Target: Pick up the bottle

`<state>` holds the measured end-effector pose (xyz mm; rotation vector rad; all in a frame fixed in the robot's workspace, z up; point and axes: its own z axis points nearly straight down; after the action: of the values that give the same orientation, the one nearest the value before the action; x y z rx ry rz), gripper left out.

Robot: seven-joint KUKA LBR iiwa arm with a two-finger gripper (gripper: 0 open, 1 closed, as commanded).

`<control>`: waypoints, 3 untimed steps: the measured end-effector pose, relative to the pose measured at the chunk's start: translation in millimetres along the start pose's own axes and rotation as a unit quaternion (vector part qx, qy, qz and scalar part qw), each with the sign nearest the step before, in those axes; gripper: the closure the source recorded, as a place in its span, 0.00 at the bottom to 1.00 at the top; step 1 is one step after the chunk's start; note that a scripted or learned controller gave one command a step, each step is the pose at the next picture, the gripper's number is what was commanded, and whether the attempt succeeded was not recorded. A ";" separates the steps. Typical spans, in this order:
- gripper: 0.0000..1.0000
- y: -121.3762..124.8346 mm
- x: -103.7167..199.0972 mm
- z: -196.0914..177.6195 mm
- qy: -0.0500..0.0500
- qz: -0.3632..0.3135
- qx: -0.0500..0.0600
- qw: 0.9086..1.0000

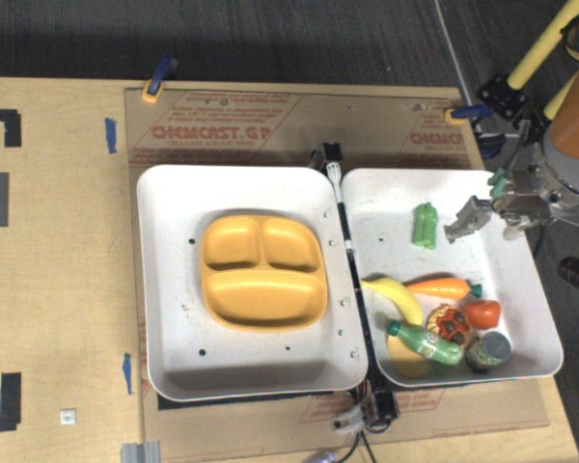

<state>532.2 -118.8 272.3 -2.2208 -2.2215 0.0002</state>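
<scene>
I see bright, even overhead light on both white bins (164,258), which look slightly washed out. Shadows are soft and short under the yellow tray (263,283). The arm (569,152) at right is blurred; the dark floor stays dim.

Two shallow white plastic bins sit side by side: the left bin (164,258) and the right bin (531,287). One yellow three-compartment plate (263,268). One green plastic bottle with a red label (427,340). One yellow banana (396,295). One orange carrot (439,285). One red tomato-like piece (482,313). One small green ribbed block (425,226). One round grey-topped can (489,349). One two-finger gripper (484,216)
</scene>
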 end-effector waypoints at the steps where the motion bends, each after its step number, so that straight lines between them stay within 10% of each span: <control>1: 0.00 57.5 5.6 91.5 0.000 -0.003 0.001 1.000; 2: 0.00 94.8 -4.8 186.2 0.000 0.043 -0.002 0.999; 3: 1.00 95.8 -6.0 174.9 -0.002 0.043 -0.004 0.999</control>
<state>627.9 -124.7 97.4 -2.3194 -2.1298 -0.0041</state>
